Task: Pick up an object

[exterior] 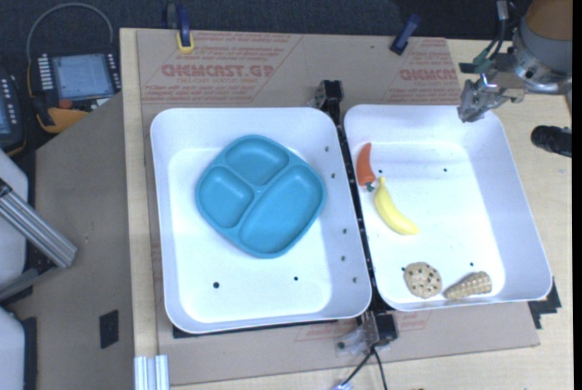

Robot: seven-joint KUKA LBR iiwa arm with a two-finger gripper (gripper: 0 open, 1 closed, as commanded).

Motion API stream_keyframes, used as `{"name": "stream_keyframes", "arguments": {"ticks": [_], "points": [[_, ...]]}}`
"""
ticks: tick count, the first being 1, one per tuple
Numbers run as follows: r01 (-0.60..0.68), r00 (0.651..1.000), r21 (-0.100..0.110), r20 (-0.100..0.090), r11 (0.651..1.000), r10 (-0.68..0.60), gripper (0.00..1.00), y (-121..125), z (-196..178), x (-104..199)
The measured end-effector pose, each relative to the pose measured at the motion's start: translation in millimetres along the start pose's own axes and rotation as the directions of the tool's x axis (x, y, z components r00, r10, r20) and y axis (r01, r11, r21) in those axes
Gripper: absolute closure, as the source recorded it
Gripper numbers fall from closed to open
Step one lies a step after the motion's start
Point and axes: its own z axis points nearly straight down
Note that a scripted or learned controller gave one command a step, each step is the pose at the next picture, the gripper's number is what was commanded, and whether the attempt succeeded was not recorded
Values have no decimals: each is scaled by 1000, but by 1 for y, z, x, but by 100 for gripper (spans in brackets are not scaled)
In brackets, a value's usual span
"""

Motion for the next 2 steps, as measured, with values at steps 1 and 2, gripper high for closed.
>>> {"name": "stream_keyframes", "arguments": {"ticks": [1, 2], "points": [[0, 1000, 3, -1, 1000, 0, 100, 1, -14, 0], [0, 1000, 9, -3, 1000, 0, 100, -10, -6, 41]]}}
